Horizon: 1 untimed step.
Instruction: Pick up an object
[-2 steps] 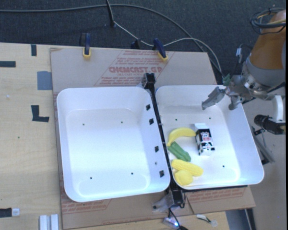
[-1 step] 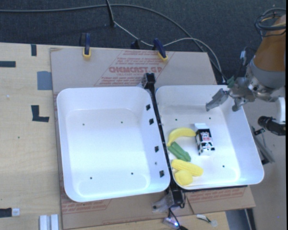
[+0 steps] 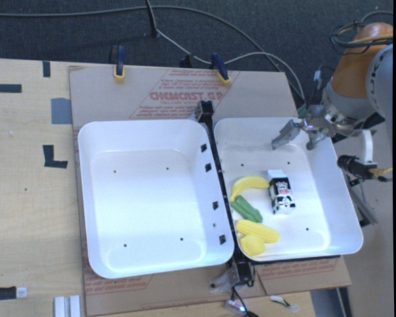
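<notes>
Two shallow white bins sit side by side on a sheet of brown cardboard (image 3: 185, 94) printed with red lettering, clipped to the bench (image 3: 26, 164) at the far edge by two clamps with yellow jaws (image 3: 119, 71). The left bin (image 3: 92, 144) is smooth glossy plastic with rounded corners. In the right bin (image 3: 330, 230) the objects cluster toward the near left: a curved yellow banana (image 3: 249, 184), a knobbly green piece (image 3: 247, 209) just nearer than it, a ridged yellow corn cob (image 3: 257, 230) with a rounded yellow lump (image 3: 252, 245) touching it, and a small black and white boxy toy (image 3: 281, 195) just right of the banana. The hand (image 3: 297, 136) hovers over the far right part of that bin, its two grey fingers (image 3: 283, 135) spread apart, pinching nothing, well apart from the toy and the fruit, which lie nearer and to its left. Nothing stands between them.
</notes>
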Available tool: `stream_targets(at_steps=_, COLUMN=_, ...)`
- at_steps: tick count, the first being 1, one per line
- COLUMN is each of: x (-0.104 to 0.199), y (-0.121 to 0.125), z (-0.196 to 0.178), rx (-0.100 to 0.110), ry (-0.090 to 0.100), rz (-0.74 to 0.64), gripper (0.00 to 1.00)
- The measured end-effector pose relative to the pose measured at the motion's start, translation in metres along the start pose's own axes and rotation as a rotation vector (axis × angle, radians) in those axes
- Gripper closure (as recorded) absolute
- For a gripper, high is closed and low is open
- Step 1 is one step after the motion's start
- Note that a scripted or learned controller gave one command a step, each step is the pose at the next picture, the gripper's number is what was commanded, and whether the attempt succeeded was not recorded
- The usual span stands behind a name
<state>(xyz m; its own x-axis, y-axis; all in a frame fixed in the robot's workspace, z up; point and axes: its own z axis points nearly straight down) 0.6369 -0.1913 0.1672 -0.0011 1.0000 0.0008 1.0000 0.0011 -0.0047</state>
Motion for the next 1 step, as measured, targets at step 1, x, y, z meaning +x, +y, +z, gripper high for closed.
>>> stream_targets(at_steps=1, x=-0.0129, y=0.0167, z=0.0099, rx=-0.004, ry=-0.001, rz=0.001, gripper=0.00)
